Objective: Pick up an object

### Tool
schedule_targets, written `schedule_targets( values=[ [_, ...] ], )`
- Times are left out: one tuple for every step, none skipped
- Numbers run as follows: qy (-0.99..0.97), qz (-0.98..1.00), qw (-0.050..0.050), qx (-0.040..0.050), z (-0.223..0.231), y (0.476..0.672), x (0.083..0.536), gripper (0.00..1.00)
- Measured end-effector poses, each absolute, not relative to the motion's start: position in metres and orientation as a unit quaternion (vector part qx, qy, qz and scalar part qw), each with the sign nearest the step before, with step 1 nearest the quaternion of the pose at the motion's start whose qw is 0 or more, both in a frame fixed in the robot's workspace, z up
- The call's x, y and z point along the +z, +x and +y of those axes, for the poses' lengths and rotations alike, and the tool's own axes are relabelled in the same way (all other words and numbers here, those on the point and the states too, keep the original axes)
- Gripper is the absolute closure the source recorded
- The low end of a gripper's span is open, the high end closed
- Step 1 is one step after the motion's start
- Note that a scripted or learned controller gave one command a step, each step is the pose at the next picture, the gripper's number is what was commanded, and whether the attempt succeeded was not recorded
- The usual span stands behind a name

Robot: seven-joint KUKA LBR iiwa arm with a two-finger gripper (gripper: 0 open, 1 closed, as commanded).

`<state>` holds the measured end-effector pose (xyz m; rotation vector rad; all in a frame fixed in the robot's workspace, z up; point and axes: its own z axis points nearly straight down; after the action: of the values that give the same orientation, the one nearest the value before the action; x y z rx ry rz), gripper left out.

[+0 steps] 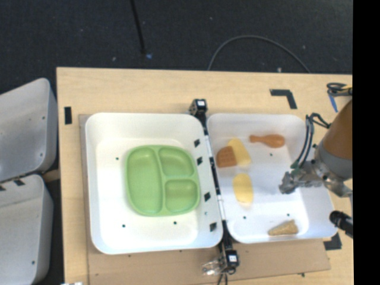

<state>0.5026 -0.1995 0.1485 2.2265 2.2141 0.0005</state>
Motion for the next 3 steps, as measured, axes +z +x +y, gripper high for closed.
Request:
schedule_targets(
  values=[
    [0.706, 0.708, 0.002, 0.0006, -0.201, 0.511, 0.209, 1.00],
    [0.706, 0.709, 0.000, -0.0002, -0.203, 0.512, 0.225, 1.00],
    [0.704, 0.710, -0.001, 0.0002, -0.145, 0.512, 0.235, 1.00]
  ],
)
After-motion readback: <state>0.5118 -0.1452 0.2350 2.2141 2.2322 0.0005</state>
